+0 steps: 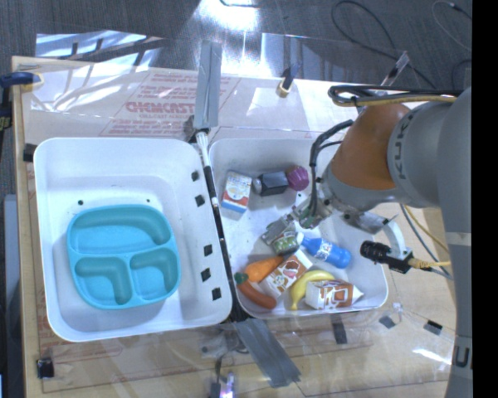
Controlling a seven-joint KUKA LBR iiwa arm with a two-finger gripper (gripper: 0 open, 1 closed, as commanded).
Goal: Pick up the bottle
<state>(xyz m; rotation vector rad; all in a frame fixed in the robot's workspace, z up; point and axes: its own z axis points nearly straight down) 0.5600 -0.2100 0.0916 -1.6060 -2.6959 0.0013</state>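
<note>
We see two shallow white bins side by side on the bench (58, 89). The left bin (50, 189) holds a light blue divided tray (120, 254) with three compartments, lying flat near the bin's middle.

The right bin (257, 152) carries a cluster of small things. Near its far side lies a small carton (236, 194) with a blue and orange label, and just beside it, to the right, a dark object with a purple round cap (280, 180). Lower down we find a blue bottle with a white cap end (325, 252), lying on its side and slanting toward the bin's right wall. Touching its left end is a greenish grey packet (282, 237). Below them sit a toy carrot (261, 269), a reddish sausage-shaped piece (256, 295), a small printed box (285, 275), a yellow banana (309, 283) and a juice carton (333, 293) with a red and white label, all crowded together at the near end.

The arm (415, 152) reaches in from the right, its orange band above the wrist. The tool (305, 215) sits low over the right bin, just above the packet and the bottle's capped end. We cannot tell whether the tool is open or closed, since the wrist hides it; nothing is seen gripped in it.
</note>
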